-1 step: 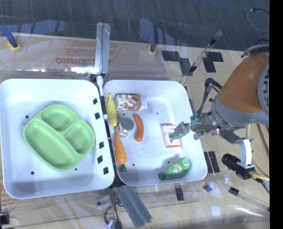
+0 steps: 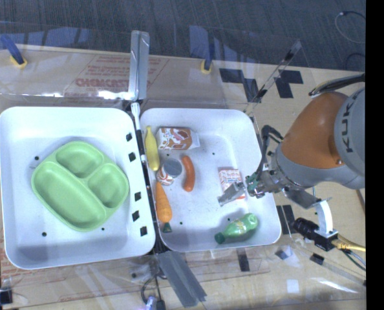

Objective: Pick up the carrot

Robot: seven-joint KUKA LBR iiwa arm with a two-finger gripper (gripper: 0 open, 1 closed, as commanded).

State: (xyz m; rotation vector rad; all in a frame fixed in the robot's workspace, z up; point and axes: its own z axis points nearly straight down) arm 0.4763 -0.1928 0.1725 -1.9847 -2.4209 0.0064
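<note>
The carrot (image 2: 163,203) is orange with a small dark green stub at its near end. It lies along the left wall of the right bin (image 2: 205,243), toward the front. My gripper (image 2: 238,191) hangs low over the right half of that bin, beside a small red and white packet (image 2: 229,175). It is well to the right of the carrot and apart from it. The arm reaches in over the bin's right rim.
Also in the right bin are a yellow banana (image 2: 151,148), a printed carton (image 2: 174,137), a small can (image 2: 170,168), a reddish sausage (image 2: 188,173) and a green bottle (image 2: 237,228) on its side at the front. The left bin (image 2: 14,237) holds a green divided plate (image 2: 80,183).
</note>
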